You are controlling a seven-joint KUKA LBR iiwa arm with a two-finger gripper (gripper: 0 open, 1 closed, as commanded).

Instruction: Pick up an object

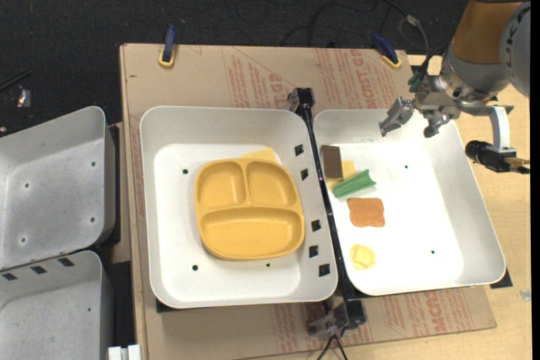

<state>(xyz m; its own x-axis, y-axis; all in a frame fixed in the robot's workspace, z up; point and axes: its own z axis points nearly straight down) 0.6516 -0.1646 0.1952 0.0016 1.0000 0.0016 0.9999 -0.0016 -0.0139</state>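
Gripper (415, 118), fingers spread and holding nothing, hovers over the right bin's (456, 257) far edge. Bare white floor lies beneath. A green piece (352, 184) rests near the divider.

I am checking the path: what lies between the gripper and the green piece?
In the camera view, bare white bin floor lies between the open gripper and the green piece.

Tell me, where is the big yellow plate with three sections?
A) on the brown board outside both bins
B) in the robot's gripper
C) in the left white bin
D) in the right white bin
C: the yellow plate lies flat in the left white bin, while the right white bin holds the small pieces, such as the green piece and the orange piece.
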